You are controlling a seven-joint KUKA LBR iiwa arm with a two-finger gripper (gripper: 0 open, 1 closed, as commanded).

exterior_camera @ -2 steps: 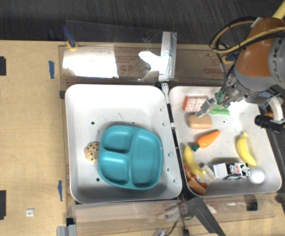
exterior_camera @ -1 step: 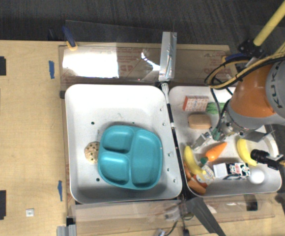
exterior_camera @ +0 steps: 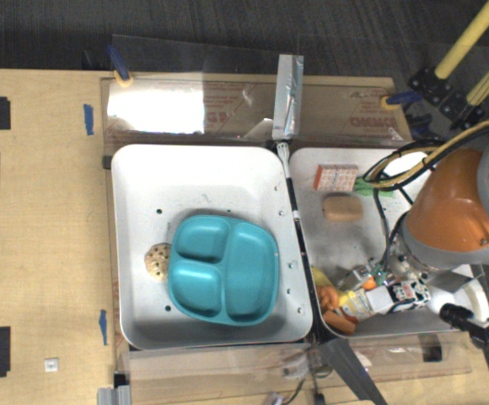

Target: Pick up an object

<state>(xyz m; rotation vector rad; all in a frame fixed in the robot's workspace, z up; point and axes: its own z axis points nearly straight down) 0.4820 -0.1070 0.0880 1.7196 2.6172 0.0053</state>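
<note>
Right bin's (exterior_camera: 308, 226) near corner clutter (exterior_camera: 346, 298) partly under the arm (exterior_camera: 451, 218), items indistinct

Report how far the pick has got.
Done: the arm has reached over the right bin, its pincer low near the bin's front corner among the small items there. In hand: nothing that the view shows as lifted. Left: grasp and raise one object. The tan block, the red-patterned packet and the left bin's teal divided tray lie untouched.

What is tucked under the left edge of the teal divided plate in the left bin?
A small round speckled object peeks out from under the teal divided plate's left edge, resting on the left bin's floor. The plate covers its right side, so what it is cannot be told.
</note>
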